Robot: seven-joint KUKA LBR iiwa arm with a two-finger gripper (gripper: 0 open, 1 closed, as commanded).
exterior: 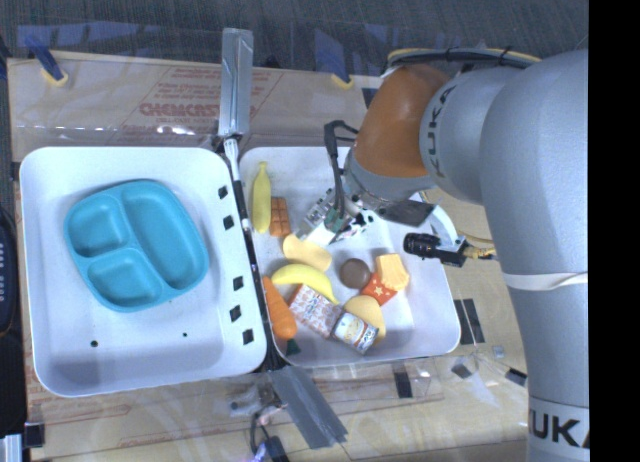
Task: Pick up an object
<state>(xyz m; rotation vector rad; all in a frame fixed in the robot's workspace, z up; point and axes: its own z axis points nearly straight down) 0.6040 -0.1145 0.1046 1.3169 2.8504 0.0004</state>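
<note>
Claw (pixel 335 218), state untellable, above crowded right bin (pixel 440 322): banana (pixel 302 277), carrot (pixel 280 312), corn (pixel 261 199) close around.

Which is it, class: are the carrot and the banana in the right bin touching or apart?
Cannot tell. In the camera view the carrot lies directly below the banana's left end, with no plain gap or contact visible between them.

It looked like a robotics lab: a grey KUKA arm (pixel 520 150) loomed at three o'clock over a tabletop (pixel 130 100) carrying two white bins (pixel 40 280), one holding a blue divided tray (pixel 135 242), the other toy food (pixel 330 295).
</note>
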